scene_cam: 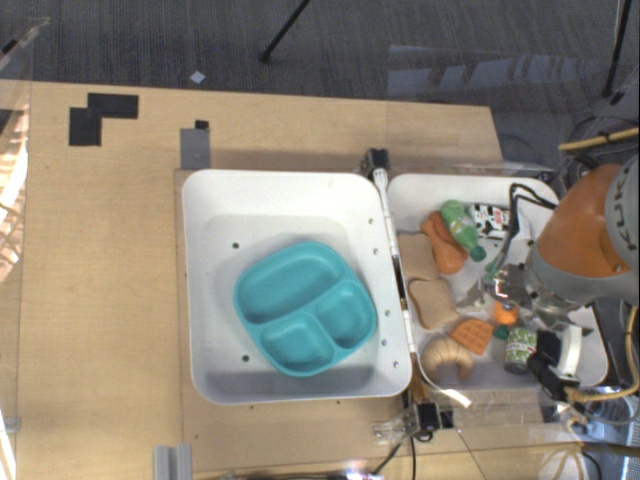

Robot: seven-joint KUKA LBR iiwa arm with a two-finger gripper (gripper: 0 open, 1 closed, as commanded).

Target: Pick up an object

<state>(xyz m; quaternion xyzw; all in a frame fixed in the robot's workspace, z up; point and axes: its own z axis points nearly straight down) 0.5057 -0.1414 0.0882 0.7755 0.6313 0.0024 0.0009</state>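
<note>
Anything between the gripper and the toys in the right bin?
Nothing visible. The gripper is already down among the toys in the right bin, with the orange piece and the small green can right beside it.

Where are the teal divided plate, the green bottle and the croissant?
teal divided plate (305,308): camera view, left bin, on the ridge between its compartments.
green bottle (461,226): camera view, right bin, on its body.
croissant (447,355): camera view, right bin, on its middle.
</note>
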